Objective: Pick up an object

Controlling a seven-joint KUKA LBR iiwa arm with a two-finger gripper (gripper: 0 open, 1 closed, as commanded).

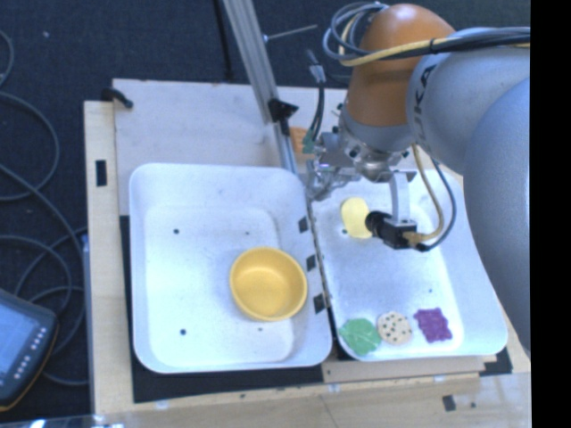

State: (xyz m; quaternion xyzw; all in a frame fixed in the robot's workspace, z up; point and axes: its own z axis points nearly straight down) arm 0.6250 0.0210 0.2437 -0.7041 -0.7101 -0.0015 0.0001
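The gripper (323, 178) hangs over the right bin's (464, 324) far left corner; its jaw state cannot be told. A yellow ball (354, 218) lies just right of it. A yellow bowl (268, 283) sits in the left bin (169, 239).

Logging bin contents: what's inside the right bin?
The right bin holds a yellow object, green piece, speckled cookie and purple piece. The arm covers its far end.

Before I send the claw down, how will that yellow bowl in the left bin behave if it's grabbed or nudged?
The yellow bowl sits upright on a wide base, so it probably won't tip. It looks like thin, rigid plastic, likely light. Its smooth, rounded wall may slip from a pinch, and on the left bin's slick floor it would probably slide rather than roll.
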